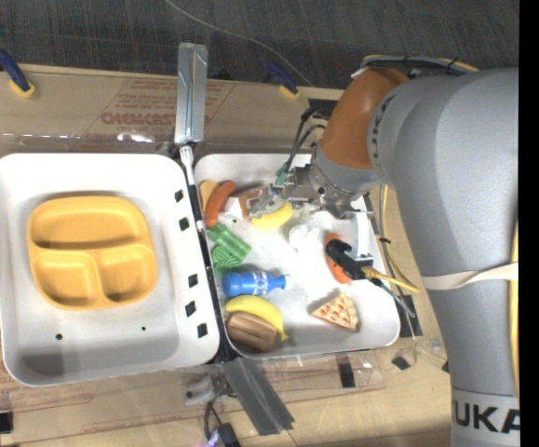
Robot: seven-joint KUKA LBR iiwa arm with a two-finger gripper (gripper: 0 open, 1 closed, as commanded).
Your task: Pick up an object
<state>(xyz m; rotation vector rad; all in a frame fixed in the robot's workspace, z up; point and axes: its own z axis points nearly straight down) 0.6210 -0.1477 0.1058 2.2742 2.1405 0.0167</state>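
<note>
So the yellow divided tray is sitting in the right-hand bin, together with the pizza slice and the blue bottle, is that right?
Not quite. The camera view shows the yellow divided tray lying by itself in the left bin. The pizza slice and the blue bottle are indeed in the right-hand bin.

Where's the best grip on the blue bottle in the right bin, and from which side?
Take the blue bottle across its body, coming straight down. It lies on its side, long axis running left-right, so the fingers probably fit best above and below it, though the banana sits close underneath.
</note>
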